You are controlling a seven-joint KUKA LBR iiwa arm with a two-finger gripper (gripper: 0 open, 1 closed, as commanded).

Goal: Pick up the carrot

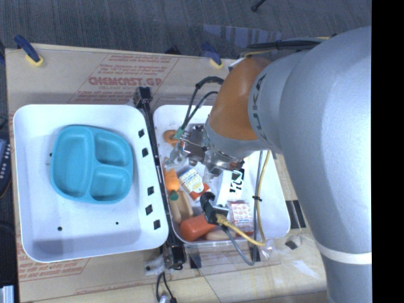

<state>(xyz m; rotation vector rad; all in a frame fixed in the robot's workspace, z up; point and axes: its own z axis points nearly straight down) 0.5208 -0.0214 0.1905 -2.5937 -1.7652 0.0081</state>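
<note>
The carrot (172, 180) looks like a short orange piece with a green end, lying against the left wall of the right bin (275, 202). My gripper (188, 149) hangs low over the clutter in that bin, just above and to the right of the carrot. The grey arm with its orange band covers much of the bin. I see nothing clearly held.
A blue divided plate (92, 163) lies in the left bin (31, 188). Around the carrot in the right bin lie a red-orange item (194, 228), a small white packet (191, 182), a patterned box (240, 214) and another orange piece (170, 135) at the far end.
</note>
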